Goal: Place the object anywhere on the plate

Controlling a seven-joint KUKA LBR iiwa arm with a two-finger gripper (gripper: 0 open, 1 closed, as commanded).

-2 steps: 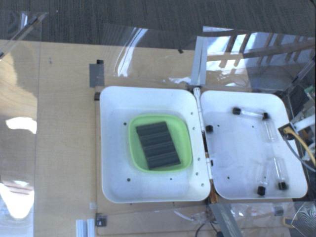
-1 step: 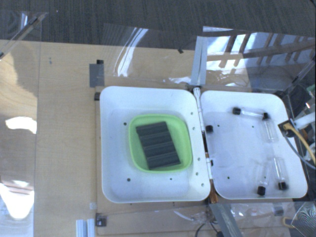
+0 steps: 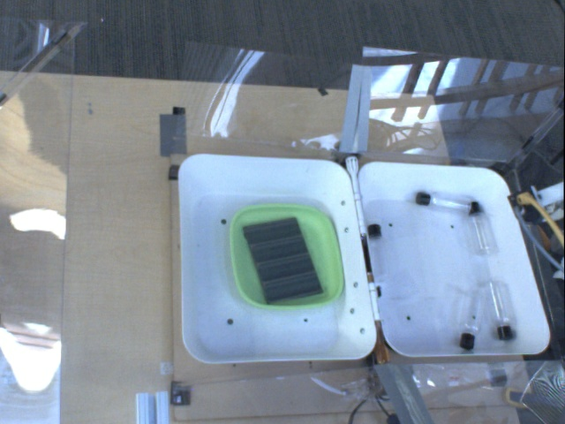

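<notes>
1. Location of the task item. The dark grey ribbed rectangular block (image 3: 282, 260) lies flat inside the lime-green square plastic plate (image 3: 330, 237), near its centre and clear of the raised rim on all 4 sides. Its long axis is turned slightly against the plate's edges. The plate sits in the left shallow white bin (image 3: 199, 237). Judged from this layout, the placement condition is already met.

2. Gripper state. The state of the gripper cannot be told from this view.

3. Handling properties (judgement). The block holds straight edges and square corners, so it is probably stiff rather than soft. Its low profile suggests a light part. The matte top, divided by grooves into about 4 bands, should give fair friction. The material cannot be identified, so fragility is unknown.

4. Grip location (judgement). If re-gripping is required, take hold across the narrow width, with 1 finger on each long side at mid-length. A grip near a corner risks rotating the part. The plate's rim stands near the block's long sides, so descend vertically.

5. Other items. The right shallow white bin (image 3: 424, 263) holds several clear tubes with black caps (image 3: 448, 203), well apart from the plate.
</notes>
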